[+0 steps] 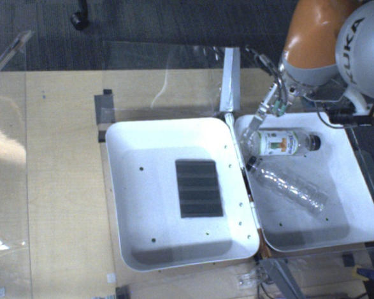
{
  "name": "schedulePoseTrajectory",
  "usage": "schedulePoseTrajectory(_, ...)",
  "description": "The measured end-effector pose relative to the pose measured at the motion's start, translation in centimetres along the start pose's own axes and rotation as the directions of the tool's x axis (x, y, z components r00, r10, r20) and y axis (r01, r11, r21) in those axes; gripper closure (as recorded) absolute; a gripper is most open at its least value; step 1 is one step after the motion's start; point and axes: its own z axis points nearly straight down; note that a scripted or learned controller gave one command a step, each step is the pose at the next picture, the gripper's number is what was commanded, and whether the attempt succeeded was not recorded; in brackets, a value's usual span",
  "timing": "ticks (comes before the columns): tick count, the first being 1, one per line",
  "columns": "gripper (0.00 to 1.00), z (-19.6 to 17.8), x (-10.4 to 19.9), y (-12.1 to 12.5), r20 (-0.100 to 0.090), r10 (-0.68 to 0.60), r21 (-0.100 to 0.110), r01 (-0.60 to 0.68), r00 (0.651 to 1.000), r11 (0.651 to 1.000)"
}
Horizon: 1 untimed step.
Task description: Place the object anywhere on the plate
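A dark ribbed rectangular plate (198, 187) lies flat in the middle of the left bin (129, 149). In the right bin (358, 217) a small clear bottle with a green and orange label and a dark cap (285, 143) lies on its side near the back. A longer clear plastic bottle (290, 188) lies diagonally in front of it. My gripper (253, 131) reaches down at a slant from the upper right, its tip at the right bin's back left corner, just left of the labelled bottle. I see nothing held in it.
The two bins meet along a raised divider (246, 180). A metal bracket (229, 85) stands upright behind that seam. The arm's orange band (315, 25) and grey body hang over the right bin's back right corner.
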Motion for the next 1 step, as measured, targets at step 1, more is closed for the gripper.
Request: schedulePoseTrajectory(1, 0.0, -3.18, -0.44, -0.22, 0.0, -0.038, 0.0, 0.038, 0.999, 0.999)
